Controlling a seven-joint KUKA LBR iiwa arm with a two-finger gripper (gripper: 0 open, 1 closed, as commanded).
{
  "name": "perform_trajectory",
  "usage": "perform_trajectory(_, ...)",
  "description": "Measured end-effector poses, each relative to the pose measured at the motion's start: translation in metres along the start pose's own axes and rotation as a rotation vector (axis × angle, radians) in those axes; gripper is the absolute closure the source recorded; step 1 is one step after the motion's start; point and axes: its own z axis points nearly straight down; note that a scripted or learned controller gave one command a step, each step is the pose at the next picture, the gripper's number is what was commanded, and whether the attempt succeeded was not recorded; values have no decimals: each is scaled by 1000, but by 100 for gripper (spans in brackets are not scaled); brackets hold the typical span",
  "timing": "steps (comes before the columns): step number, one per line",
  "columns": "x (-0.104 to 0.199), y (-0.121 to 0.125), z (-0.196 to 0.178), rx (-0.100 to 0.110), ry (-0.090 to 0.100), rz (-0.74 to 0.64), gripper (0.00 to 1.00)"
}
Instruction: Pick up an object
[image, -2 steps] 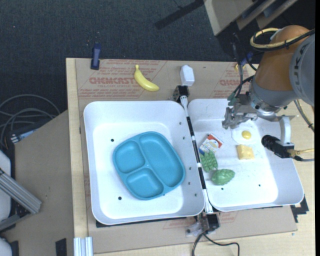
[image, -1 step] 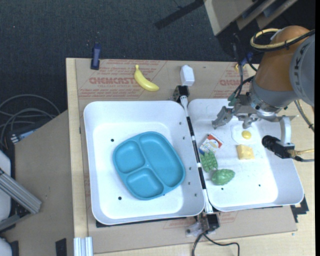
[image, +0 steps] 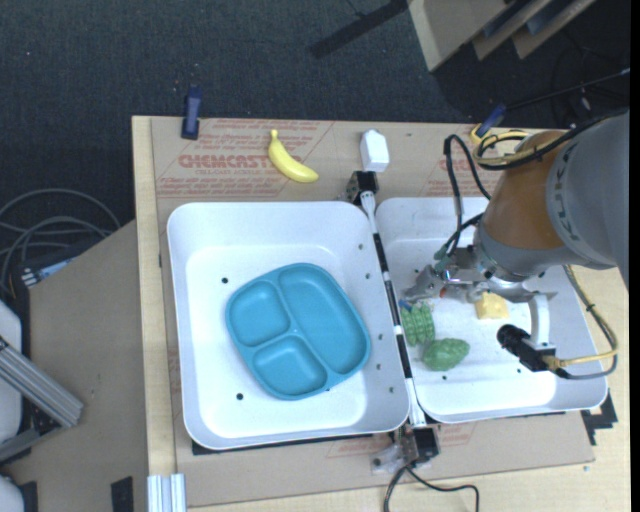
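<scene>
Jaws (image: 470, 283) hang over the right bin (image: 560, 395), but you cannot tell their state, as the wrist covers them. Nearest to you lies the green lump (image: 444, 352), below-left of them. Beside it is the green block (image: 417, 323); the yellow piece (image: 491, 305) sits just right.

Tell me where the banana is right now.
The banana lies on the cardboard bench top, outside both bins, just beyond the far rim of the left bin that holds the blue divided plate.
</scene>
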Motion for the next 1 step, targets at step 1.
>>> perform_trajectory(1,-11,19,0,-2,1,0,0)
